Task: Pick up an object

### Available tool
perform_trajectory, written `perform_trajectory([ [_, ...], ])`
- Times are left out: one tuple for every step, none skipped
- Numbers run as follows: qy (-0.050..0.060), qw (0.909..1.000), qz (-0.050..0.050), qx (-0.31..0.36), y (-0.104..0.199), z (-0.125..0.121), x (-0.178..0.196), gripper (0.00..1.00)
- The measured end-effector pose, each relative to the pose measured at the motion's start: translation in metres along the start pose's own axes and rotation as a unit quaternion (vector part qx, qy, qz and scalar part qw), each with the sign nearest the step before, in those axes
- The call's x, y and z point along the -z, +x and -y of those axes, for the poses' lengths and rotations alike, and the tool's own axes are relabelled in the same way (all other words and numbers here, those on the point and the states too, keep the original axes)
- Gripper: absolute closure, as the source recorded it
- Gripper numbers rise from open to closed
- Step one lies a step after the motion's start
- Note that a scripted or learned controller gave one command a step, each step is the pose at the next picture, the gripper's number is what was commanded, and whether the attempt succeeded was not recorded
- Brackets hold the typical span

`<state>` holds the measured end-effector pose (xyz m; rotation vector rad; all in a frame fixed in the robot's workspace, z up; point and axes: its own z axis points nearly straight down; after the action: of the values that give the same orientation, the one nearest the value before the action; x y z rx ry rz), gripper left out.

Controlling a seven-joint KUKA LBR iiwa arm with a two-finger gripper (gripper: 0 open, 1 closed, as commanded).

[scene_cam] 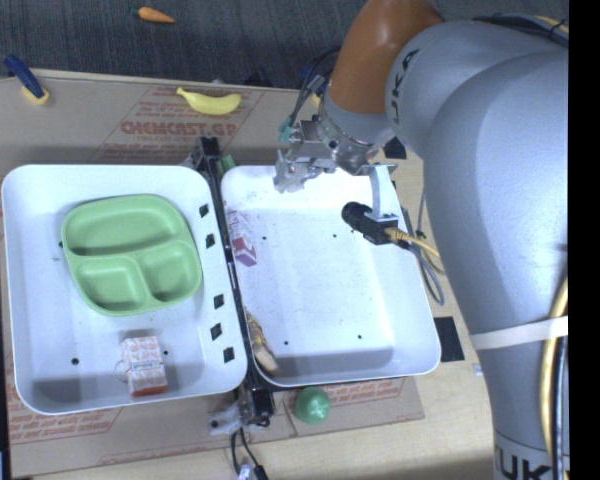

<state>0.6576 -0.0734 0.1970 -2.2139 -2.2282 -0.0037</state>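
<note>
Watching the camera view: gripper (302,164) sits low at the far-left corner of the right bin (325,298), about over the rim. I can't tell the jaw state because wrist hardware hides the gap, and I see nothing held. My guess is it's parked there to work along the left wall.

Likeliest pick, my call, is the packet (242,238), red-white, leaning on the right bin's left wall, near the gripper. A tan thing (261,352) hugs the same wall at the right bin's near-left corner. The wall blocks one side of either grasp, so jaws probably need to line up along it. The right bin's floor is otherwise bare, with plenty of room to swing.

Left of the right bin is the left bin (30,318), holding a tray (130,253) and a box (143,364). A ball (312,404) lies just outside the right bin's near edge, and a banana (210,99) lies beyond its far edge.
</note>
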Motion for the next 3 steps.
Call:
perform_trajectory([
  [0.002, 1.0, 0.0, -0.001, -0.001, 0.001, -0.001, 0.0],
  [0.004, 1.0, 0.001, -0.002, -0.074, 0.004, -0.093, 0.0],
  [0.002, 1.0, 0.001, 0.0, -0.073, 0.001, -0.081, 1.0],
])
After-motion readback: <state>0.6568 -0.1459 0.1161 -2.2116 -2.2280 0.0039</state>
